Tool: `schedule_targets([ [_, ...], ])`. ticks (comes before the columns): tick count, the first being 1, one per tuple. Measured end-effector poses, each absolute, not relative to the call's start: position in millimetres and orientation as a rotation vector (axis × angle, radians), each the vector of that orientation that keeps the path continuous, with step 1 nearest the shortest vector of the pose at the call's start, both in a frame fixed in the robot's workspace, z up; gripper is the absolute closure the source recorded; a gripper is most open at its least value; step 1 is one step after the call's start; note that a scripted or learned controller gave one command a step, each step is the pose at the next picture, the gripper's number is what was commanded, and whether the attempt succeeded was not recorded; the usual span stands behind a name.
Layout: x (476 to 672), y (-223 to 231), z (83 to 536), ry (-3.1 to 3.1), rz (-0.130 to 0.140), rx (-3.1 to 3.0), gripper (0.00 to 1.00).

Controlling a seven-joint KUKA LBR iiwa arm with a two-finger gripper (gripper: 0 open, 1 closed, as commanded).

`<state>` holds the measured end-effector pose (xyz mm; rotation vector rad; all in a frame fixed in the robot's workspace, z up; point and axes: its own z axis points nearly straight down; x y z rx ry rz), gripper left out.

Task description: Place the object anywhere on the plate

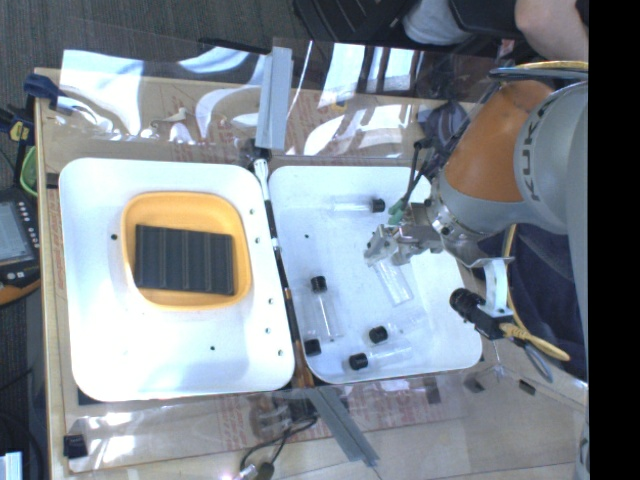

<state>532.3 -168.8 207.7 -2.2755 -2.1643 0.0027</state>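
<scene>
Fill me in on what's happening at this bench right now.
A grey KUKA arm reaches in from the right, its gripper hovering low over the right bin, where several clear vials with black caps lie scattered. One vial lies just below the gripper; whether it is grasped cannot be told. The left bin holds a yellow plate with a dark ribbed insert, and no vial lies on the plate yet.
</scene>
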Motion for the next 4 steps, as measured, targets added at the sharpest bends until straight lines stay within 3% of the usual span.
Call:
schedule_targets([
  [1, 475.8, -147.7, 167.4, -2.281, 0.006, -2.153, 1.00],
  [2, 477.1, -74.0, 250.0, -2.380, 0.001, -2.049, 1.00],
  [3, 543.4, -12.7, 189.6, -2.449, 0.007, -1.962, 1.00],
  [4, 543.4, -12.9, 189.8, -2.448, 0.007, -1.963, 0.00],
])
